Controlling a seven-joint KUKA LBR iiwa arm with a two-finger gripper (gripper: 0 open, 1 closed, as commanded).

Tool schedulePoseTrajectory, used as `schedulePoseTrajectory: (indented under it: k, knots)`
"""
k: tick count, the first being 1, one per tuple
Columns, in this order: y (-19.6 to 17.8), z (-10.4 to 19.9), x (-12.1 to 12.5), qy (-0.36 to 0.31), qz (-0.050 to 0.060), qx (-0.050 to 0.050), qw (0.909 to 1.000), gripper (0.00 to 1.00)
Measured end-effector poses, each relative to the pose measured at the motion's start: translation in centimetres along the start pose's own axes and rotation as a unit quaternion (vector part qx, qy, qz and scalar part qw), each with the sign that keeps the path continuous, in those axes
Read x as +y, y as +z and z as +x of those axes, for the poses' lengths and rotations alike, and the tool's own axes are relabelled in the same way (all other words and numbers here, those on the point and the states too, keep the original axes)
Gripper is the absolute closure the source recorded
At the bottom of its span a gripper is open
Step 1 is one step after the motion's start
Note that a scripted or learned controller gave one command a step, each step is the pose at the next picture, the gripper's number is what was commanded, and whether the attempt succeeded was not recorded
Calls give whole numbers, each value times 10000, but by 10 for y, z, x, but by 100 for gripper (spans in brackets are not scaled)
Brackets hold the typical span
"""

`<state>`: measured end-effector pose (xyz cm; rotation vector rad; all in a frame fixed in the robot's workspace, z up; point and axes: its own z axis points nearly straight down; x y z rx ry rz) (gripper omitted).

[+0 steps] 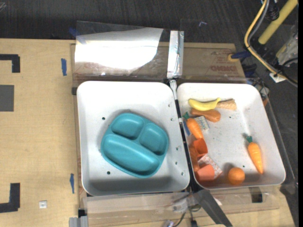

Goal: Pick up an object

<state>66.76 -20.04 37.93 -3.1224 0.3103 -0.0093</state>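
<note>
— Two white bins stand side by side; which one matters for a pick?

— The right bin (265, 126). The left bin (90, 126) has a teal divided plate (135, 143), the largest thing on the bench, and nothing small around it. The graspable pieces are in the right bin, most of them crowded along its left wall.

— And the easiest one?

— I judge the carrot (255, 156) at the right side (it lies apart from the others). Its long axis runs near to far, a little slanted, with the green top at the far end. As the arm enters from the right, this carrot would be the closest piece. Smaller ones: a banana (204, 104) at the far side, lying left to right, and an orange ball (236, 175) at the near wall.

— What is the gripper doing?

— I cannot tell; nothing shows if it is released, clenched or grasping. No piece looks lifted from the bin floor.
</note>
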Motion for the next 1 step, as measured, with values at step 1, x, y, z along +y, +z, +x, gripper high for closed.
schedulePoseTrajectory:
  k: [1]
  knots:
    - [-67, 4, 20, 11, -7, 10, 10000, 100]
